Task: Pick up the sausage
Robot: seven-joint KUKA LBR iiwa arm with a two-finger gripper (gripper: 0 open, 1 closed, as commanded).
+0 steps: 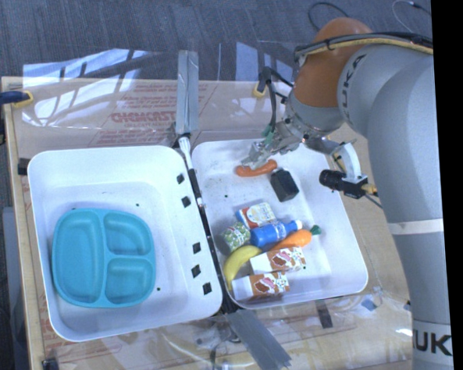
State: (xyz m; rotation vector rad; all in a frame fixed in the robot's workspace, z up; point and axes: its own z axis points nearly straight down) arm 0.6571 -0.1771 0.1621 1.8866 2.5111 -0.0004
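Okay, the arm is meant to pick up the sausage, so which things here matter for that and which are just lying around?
For the job:
sausage, at the far end of the right bin
gripper, just above it

Just lying about:
black block
blue bottle
carrot
banana
blue tray in the left bin

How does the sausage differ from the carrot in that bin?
The sausage lies at the bin's far end, under the gripper, apart from the pile; the carrot sits among the crowded food. The carrot has a green tip; the sausage is plain. Both are orange and elongated.
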